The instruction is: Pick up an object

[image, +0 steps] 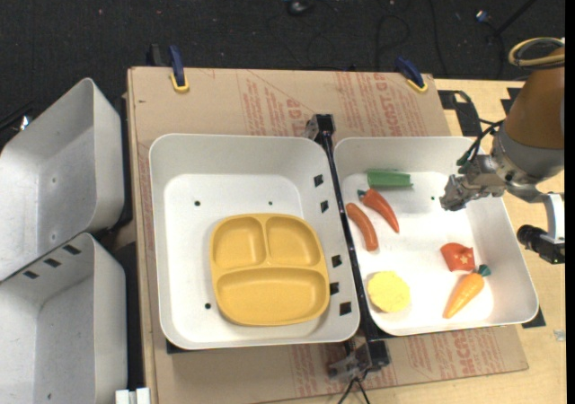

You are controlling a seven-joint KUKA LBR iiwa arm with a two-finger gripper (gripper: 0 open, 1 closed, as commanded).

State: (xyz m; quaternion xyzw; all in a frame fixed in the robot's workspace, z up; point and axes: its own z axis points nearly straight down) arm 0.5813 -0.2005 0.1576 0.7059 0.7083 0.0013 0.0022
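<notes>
The right bin [503, 303] holds several toy foods: a green block [389, 180] at the back, a red chili pepper [381, 208], an orange-red sausage [363, 225], a yellow round piece [389, 291], a small red pepper [458, 257] and an orange carrot [464, 294]. My gripper [455, 195] hangs over the back right part of this bin, right of the green block and above the small red pepper. Nothing shows between its fingers.
The left bin [180, 214] carries a yellow divided plate [268, 269]. A black divider [340, 241] runs between the bins. Two white tubs [54, 178] stand off the bench at the left. Blue clamps [178, 70] hold the board's back edge.
</notes>
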